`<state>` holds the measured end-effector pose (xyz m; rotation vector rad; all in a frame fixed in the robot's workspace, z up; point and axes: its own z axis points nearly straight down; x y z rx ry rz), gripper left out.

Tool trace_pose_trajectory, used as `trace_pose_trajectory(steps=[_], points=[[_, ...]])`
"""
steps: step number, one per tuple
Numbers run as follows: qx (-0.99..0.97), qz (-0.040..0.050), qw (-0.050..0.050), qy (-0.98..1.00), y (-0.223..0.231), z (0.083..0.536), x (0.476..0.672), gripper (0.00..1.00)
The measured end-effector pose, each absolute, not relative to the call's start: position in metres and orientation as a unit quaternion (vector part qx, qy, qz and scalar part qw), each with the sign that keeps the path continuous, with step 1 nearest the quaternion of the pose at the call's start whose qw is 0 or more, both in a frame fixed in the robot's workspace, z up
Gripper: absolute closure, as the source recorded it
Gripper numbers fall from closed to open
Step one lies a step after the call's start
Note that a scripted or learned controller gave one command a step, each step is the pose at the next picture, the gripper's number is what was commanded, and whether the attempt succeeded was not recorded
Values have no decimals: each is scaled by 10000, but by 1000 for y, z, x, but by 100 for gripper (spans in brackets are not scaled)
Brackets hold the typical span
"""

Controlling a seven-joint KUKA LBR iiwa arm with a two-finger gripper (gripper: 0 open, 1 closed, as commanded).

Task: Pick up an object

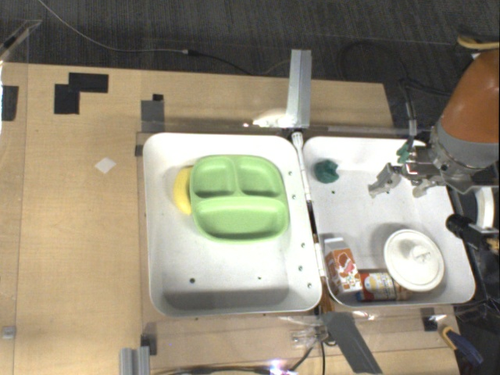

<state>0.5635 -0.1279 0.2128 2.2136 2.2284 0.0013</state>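
My gripper (402, 183) hangs over the upper middle of the right bin (359, 151), open, with nothing between its fingers. A small teal object (326, 170) lies to its left near the bin's divider side. Below the gripper sits a round white bowl (413, 258). A red and white carton (341, 269) and a small can lying on its side (382, 286) rest along the bin's front edge. In the left bin (226, 283) a green divided plate (237, 196) lies over a yellow object (182, 191), which shows only at its left rim.
The arm's orange band (475, 104) and grey wrist come in over the right bin's right wall. A metal post (300, 88) stands behind the gap between the bins. Bare white floor shows in the left bin's front half.
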Motion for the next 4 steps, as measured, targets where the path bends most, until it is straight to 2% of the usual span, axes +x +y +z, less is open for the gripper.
trace_pose_trajectory(steps=[1, 2, 3, 4], points=[[6757, 6, 8, 7372, -119, 124, 643, 0], [6233, -12, 69, 7820, -100, 91, 671, 0], [6208, 24, 70, 7839, -94, 100, 673, 100], [6207, 22, 59, 7840, -94, 100, 673, 0]])
